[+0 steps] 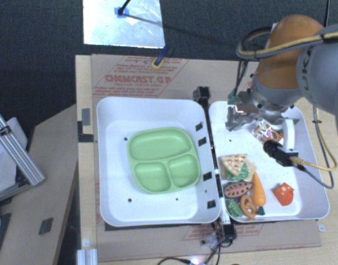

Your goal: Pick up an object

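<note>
Now the gripper [236, 116], its grip state impossible to tell, is hung over the right bin [311, 173], while the carrot [258, 188] is crowded against the sandwich [236, 165], so neighbours could be nudged and the pick missed.

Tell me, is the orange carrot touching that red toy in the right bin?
Apart. The camera view shows bare white bin floor between the carrot and the red toy.

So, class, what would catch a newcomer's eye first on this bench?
Probably the pale green divided tray, sitting alone in the left bin. Next, the colourful toy food in the right bin: an orange carrot and a red piece. The pincer hangs over that bin's far end.
</note>
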You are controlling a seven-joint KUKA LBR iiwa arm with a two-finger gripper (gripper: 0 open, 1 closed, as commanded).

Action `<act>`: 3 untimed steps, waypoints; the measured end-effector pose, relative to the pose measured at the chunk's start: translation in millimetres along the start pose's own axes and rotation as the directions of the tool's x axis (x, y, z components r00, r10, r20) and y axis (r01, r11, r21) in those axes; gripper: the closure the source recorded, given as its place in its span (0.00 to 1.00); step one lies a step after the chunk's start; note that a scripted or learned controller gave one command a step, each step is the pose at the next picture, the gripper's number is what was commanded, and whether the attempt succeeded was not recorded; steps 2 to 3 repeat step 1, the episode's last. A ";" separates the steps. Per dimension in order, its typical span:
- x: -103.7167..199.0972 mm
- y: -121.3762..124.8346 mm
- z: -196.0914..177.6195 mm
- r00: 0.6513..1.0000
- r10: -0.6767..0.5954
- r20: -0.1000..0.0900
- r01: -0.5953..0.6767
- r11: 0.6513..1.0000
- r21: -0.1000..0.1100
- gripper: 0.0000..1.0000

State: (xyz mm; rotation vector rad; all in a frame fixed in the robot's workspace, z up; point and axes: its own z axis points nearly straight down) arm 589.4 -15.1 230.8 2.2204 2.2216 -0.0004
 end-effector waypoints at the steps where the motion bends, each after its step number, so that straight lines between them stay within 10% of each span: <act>1: 14.5 -1.9 13.2 1.000 -0.004 -0.001 0.004 1.000 0.000 1.00; 3: 14.5 -1.9 13.2 1.000 -0.004 -0.001 0.004 1.000 0.000 1.00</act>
